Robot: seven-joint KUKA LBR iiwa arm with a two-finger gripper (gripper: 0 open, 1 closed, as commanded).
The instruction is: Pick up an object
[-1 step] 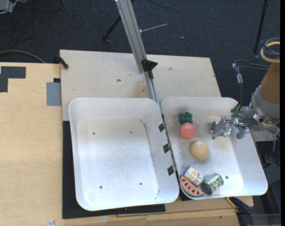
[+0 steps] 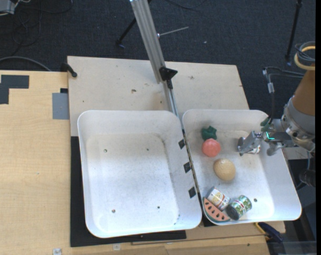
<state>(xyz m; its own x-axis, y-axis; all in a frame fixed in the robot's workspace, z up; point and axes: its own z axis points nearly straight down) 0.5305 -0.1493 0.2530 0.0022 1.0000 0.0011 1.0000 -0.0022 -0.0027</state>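
The tool is seen released above the right bin, near a red ball and a beige egg.

Gripper over right bin, right of red ball; tan egg nearer, cans nearest.

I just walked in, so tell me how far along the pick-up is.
Nothing looks lifted yet. The red ball, the tan egg-shaped piece, the green can and the watermelon slice all lie in the right bin. The claw is low over that bin, right of the ball. Grasping and lifting remain.
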